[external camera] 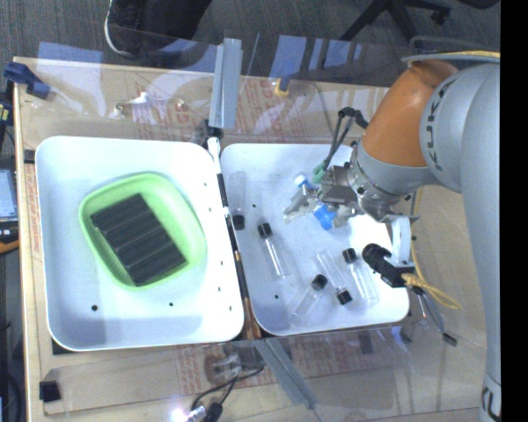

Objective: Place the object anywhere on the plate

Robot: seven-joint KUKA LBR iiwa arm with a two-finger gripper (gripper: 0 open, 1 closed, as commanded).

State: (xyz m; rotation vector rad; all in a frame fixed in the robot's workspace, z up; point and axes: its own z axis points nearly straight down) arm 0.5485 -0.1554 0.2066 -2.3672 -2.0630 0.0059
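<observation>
Pincer [310,199] hangs over the right bin [246,174], near its far edge. Can't tell if it's apart, together, or clamped on anything: the wrist blocks the tips. A blue-tipped piece [324,218] sits right under the wrist. Clear vials [271,249] with black caps lie scattered toward the bin's near edge, so the object likely isn't picked yet. Green plate [183,222] sits mid left bin [62,174], carrying a dark ribbed slab [139,238]. Advice: pick one isolated vial, grip across its barrel, lift clear of the divider before traversing.
</observation>
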